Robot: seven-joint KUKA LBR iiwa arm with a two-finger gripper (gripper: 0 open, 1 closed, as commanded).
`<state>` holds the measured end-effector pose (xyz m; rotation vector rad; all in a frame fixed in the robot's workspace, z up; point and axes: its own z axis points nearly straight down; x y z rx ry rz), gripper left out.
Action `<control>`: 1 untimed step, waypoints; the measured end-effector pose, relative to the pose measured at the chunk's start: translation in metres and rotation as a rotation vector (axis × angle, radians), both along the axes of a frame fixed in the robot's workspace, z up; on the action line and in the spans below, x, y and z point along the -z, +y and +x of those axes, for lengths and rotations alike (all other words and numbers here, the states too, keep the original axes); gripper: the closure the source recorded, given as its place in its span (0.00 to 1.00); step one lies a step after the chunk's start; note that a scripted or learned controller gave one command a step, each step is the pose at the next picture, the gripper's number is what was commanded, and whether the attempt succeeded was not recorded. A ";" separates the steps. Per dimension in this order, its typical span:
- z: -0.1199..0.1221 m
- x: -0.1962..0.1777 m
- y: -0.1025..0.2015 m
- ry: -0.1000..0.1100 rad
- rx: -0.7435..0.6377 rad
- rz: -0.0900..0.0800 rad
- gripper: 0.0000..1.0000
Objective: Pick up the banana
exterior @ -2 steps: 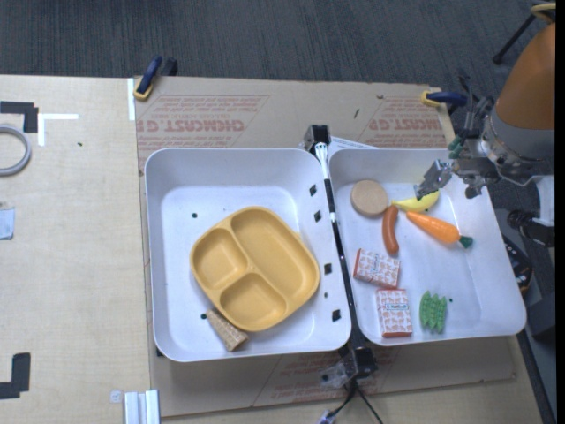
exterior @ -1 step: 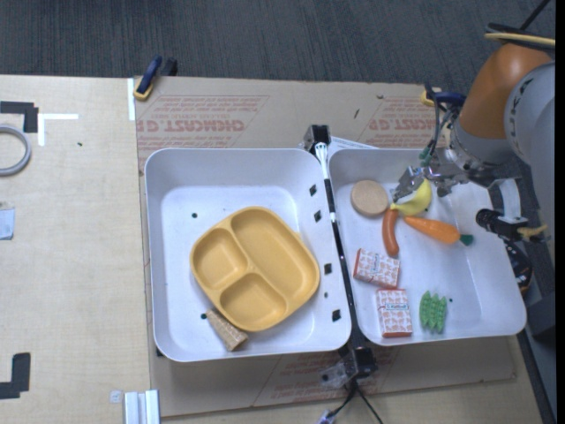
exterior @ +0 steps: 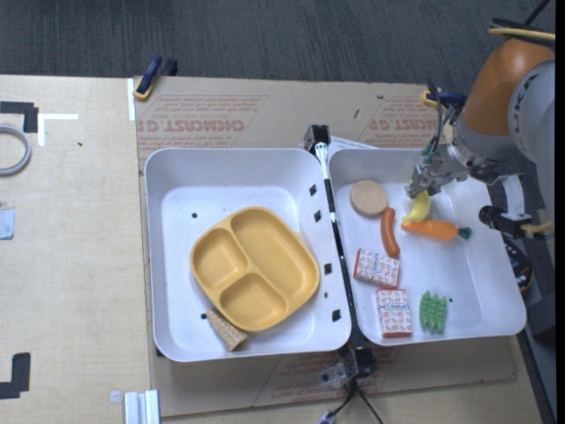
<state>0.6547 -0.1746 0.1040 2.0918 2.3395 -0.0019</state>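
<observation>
Gripper (exterior: 422, 186) sits over the banana (exterior: 418, 208) in the right bin (exterior: 494, 307); its opening cannot be told.

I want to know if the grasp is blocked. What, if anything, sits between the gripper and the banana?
Nothing visible does. The gripper is right over the banana's upper end in the right bin. The carrot lies against the banana's lower end, crowding it.
</observation>
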 end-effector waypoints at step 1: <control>0.005 -0.094 0.049 0.000 -0.394 0.001 1.00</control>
